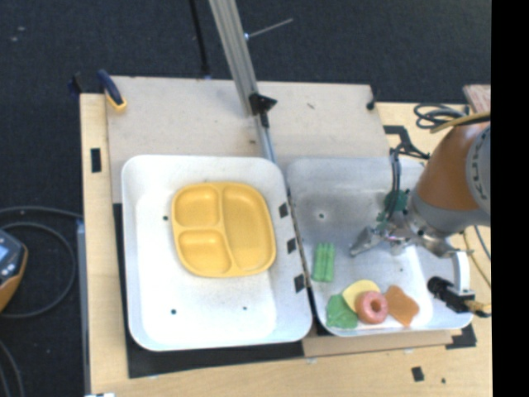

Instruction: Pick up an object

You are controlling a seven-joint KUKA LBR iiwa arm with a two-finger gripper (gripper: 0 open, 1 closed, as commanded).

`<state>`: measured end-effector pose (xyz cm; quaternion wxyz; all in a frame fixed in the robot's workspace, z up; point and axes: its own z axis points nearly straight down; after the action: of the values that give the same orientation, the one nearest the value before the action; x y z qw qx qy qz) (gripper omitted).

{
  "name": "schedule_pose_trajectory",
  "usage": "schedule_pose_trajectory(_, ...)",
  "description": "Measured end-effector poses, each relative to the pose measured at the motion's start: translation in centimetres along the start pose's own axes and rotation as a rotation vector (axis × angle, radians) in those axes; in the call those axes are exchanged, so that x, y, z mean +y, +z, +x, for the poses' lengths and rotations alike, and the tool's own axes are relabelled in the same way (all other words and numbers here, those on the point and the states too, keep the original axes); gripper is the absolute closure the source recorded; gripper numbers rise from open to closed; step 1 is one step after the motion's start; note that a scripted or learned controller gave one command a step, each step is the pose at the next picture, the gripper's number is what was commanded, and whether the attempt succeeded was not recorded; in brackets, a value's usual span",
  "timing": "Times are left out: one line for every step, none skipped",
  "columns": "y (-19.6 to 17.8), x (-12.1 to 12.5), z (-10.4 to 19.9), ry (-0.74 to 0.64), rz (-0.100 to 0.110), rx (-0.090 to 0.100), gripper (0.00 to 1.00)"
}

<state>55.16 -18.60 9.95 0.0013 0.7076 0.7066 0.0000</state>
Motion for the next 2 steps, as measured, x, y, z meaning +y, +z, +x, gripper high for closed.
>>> schedule_pose_trajectory(-1.4,0.2,0.0,0.002,-0.007,0.0,1.0)
schedule_pose_trajectory(-6.6,0.2,0.8,-0.005,-0.004,0.0,1.0)
